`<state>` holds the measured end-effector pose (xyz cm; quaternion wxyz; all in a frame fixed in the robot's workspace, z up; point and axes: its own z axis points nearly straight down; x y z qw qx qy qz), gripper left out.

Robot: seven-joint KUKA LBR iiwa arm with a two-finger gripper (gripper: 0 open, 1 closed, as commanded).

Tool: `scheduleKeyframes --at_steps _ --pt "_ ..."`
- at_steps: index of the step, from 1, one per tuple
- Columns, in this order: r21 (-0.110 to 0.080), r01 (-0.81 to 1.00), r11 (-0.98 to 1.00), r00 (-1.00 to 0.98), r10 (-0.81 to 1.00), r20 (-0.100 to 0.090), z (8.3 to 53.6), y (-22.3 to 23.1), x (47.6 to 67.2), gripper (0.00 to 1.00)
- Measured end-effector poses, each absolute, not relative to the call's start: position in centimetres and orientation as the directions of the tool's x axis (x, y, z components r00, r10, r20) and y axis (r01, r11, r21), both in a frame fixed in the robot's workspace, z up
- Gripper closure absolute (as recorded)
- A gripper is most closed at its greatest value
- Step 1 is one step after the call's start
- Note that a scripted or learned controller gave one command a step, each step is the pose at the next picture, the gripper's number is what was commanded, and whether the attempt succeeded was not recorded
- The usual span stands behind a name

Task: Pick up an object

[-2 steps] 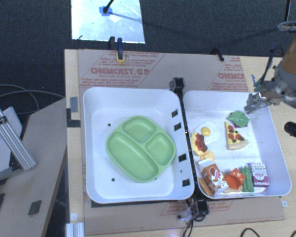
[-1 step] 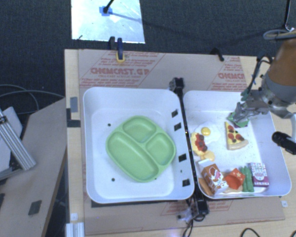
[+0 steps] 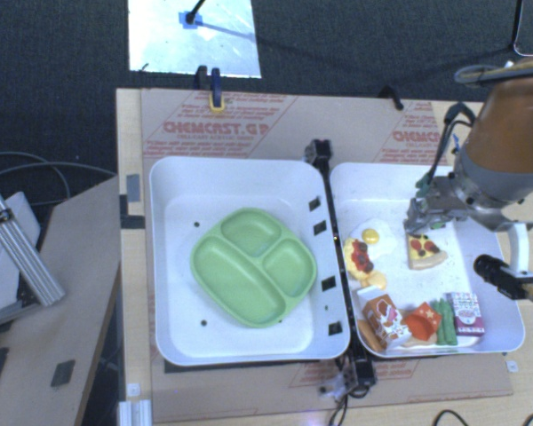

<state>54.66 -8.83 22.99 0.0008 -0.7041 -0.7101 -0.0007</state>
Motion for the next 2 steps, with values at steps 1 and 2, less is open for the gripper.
scheduleKeyframes --at_steps 1,2 --pt "-0.003 1.000 0.009 -0.009 1.000 0.003 21.8 -4.3 51.0 1.00" --pt "0.000 1.000 0.007 -0.007 1.000 0.001 22.8 -3.4 49.6 1.00"
